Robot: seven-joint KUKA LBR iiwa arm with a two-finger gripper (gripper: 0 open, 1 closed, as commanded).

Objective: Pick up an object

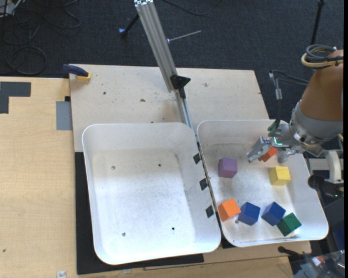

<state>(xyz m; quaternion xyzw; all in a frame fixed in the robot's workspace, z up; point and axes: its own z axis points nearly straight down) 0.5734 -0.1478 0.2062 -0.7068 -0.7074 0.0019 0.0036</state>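
Your hand [267, 150] sits over the right bin [220, 133], upper right part, and a small orange-red block [270, 153] shows between its grey fingers, so it is pinching that block. The fingers are closed in tight on it, with little gap showing. You can't tell if the block is lifted clear of the bin floor or touching it.

Just below and to the right of the hand lies a yellow cube [279, 175], near but apart from it. To the left of the hand, a purple cube [227, 167] sits mid-bin. Along the bin's lower part you see an orange cube [229, 209] by the left wall, then a blue cube [249, 213] just beside it, another blue cube [273, 212], and a green cube [289, 223] touching or almost touching that second blue one near the lower right corner.

The arm [320, 106] comes in from the right, its orange band above the wrist. The left bin [93, 155] sits beside the right one on the tabletop [127, 97]. A slanted metal pole [159, 45] rises from between the bins.
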